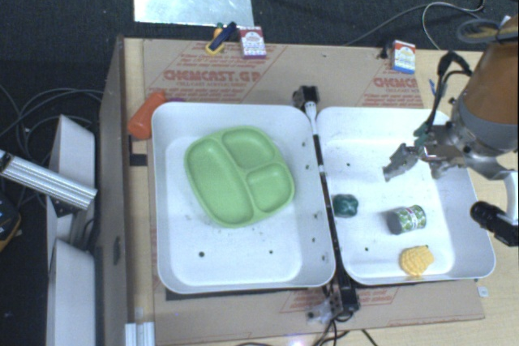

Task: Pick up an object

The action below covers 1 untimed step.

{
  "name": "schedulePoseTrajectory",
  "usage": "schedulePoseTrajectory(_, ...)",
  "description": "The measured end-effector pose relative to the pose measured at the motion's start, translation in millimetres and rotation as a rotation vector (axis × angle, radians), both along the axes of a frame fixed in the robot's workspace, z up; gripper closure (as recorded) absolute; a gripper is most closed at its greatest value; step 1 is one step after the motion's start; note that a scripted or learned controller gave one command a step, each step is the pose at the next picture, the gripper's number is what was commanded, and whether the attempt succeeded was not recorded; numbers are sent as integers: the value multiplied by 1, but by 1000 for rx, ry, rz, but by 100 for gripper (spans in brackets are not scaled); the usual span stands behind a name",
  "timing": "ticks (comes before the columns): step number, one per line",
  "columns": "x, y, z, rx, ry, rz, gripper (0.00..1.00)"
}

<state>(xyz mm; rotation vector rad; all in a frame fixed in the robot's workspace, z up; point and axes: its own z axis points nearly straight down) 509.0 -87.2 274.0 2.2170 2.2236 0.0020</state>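
Three small things lie in the right bin [357,134]: a dark teal lump [346,205] by its left wall, a grey and green can [405,219] on its side near the middle, and a yellow corn-like piece [415,259] by the front wall. My gripper [409,159] hangs over the right bin's middle, above and behind the can, reaching in from the right. Nothing is visibly held in it.
A green divided plate [239,174] lies in the left bin [186,255]. An orange item [146,114] sits outside the left bin's far left corner. Two small red and white boxes [253,42] [403,57] stand on the bench behind the bins.
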Motion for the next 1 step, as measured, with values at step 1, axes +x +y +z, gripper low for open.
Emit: schedulePoseTrajectory(1, -14, -51, -89, 0, 3, -3, 0)
